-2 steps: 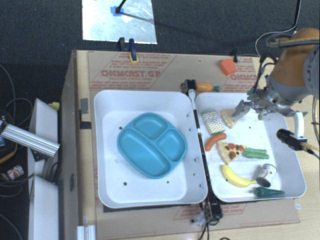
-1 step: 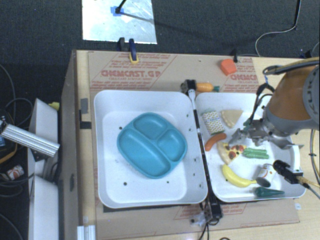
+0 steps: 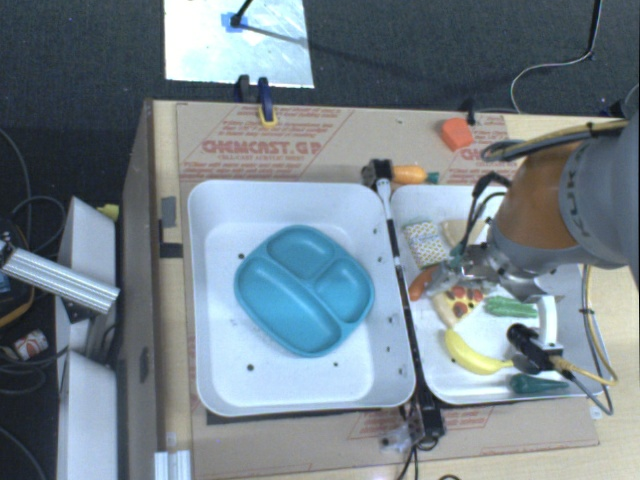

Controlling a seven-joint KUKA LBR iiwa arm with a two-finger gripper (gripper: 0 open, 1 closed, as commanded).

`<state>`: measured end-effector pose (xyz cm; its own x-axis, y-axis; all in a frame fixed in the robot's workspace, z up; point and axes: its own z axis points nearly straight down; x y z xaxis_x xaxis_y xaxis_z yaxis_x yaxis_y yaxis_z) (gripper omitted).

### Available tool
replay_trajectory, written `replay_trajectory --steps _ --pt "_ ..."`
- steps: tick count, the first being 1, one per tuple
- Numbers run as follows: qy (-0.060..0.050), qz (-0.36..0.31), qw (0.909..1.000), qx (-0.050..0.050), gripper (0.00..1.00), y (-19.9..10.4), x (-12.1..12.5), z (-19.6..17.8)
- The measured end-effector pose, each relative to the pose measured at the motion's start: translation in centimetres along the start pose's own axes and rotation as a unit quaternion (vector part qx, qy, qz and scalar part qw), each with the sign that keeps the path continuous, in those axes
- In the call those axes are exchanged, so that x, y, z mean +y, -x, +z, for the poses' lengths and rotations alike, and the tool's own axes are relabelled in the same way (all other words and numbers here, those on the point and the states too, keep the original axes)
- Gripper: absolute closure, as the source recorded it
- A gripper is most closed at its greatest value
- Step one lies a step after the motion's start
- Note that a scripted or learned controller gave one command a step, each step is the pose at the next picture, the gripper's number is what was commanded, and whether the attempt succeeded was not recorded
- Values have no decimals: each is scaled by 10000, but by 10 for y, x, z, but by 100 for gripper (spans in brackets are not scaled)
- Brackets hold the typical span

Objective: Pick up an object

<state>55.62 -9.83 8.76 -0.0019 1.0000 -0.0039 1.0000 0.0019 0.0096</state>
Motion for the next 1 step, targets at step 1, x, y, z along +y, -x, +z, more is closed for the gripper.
replay_trajectory --steps 1 --pt "-43 0 10000 16 0 9 78 4"
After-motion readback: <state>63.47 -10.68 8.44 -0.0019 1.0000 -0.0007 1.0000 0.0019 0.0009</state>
